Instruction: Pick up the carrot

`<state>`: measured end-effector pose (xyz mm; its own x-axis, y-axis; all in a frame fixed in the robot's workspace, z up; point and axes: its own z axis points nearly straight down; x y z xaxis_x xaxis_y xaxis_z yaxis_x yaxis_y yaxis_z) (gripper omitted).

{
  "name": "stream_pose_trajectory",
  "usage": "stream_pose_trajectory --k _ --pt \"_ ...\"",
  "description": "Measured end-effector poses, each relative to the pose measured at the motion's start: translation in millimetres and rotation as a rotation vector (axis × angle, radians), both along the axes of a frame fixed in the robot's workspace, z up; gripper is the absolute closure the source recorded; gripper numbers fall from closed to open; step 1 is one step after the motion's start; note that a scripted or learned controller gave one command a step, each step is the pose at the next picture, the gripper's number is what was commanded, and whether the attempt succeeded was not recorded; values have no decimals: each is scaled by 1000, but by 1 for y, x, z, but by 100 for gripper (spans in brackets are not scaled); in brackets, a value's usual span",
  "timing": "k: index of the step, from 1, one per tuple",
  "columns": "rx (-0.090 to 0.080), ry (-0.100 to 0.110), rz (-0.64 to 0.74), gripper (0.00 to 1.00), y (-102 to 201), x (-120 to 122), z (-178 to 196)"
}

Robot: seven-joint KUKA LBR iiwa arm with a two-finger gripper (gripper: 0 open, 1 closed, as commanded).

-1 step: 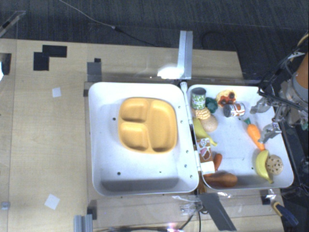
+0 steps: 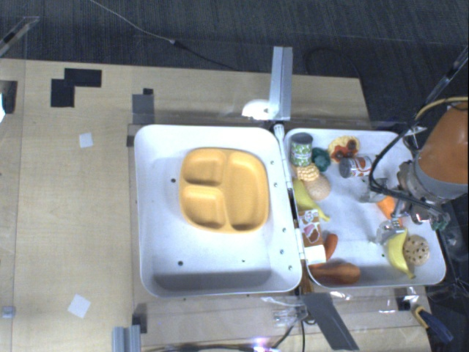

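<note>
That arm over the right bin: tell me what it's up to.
The arm reaches in over the right bin, which is crowded with toy food. Its gripper sits low beside the carrot, near a banana and a cookie. Nothing looks lifted yet. The left bin holds a yellow divided plate.

No legible text, can labels (image 2: 301, 152) too small to read, small carton (image 2: 314, 254) print blurred, no numbers or signs discernible
</note>
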<state>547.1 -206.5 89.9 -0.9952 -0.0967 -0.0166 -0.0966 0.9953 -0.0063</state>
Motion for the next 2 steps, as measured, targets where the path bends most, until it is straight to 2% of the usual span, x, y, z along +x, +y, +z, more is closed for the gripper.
stream_pose_trajectory --k 1,2 --pt "2 2 -38 0 19 -52 0" --pt "5 5 -36 0 24 38 -1"
